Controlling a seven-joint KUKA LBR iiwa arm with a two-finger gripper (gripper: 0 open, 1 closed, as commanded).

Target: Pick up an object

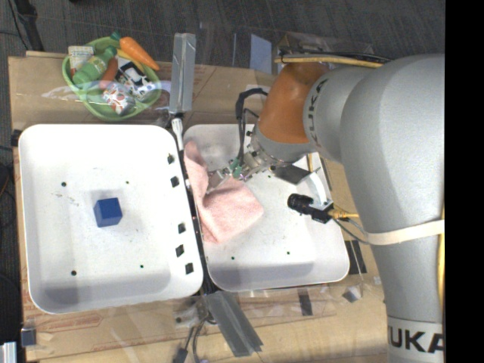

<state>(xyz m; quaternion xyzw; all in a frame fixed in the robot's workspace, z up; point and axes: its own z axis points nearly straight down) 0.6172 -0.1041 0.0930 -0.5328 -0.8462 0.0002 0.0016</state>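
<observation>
A: Lying crumpled in the right bin [302, 267], there's the pink cloth [227, 206], bunched along that bin's left wall, just right of the frame's centre.

B: And the gripper [227, 174] is right down on it, at the cloth's upper edge. The view is too small and cluttered there, so whether it has clenched on the fabric or sits released, I cannot tell.

A: Above it, the orange band [283, 112] of the arm [378, 150] fills the upper middle, with the big grey body sweeping down the right side of the frame.

B: A black cable plug [301, 203] hangs over the right bin, just right of the cloth.

A: Over in the left bin [45, 278], a blue cube [108, 211] sits alone, well apart from the cloth, left of centre.

B: And at the upper left, beyond the bins, a green bowl [94, 108] piled with small items, an orange carrot [136, 50] on top.

A: All resting on the wooden bench [30, 74].
</observation>
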